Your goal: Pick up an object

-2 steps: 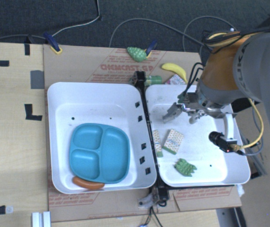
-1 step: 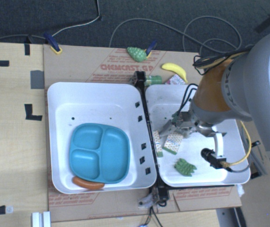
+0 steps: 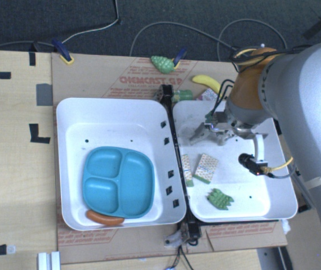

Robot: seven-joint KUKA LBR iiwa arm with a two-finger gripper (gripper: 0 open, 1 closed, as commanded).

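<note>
My gripper (image 3: 208,136) hangs over the upper middle of the right bin (image 3: 273,207), its two grey fingers spread apart and nothing between them. Just below it lies a tan patterned block (image 3: 206,167) with a green edge. A second, similar block (image 3: 186,170) leans against the bin's left wall. A green leafy toy (image 3: 221,198) rests nearer the front of the same bin. In the left bin (image 3: 70,117) sits a blue divided plate (image 3: 119,181), with an orange sausage-shaped toy (image 3: 105,218) at its front edge.
Behind the bins, on the cardboard, lie a yellow banana (image 3: 205,82), a green knobbly toy (image 3: 163,63) and a small green piece (image 3: 183,95). A black divider (image 3: 172,151) runs between the bins. The arm's grey body (image 3: 295,106) covers the right bin's back right.
</note>
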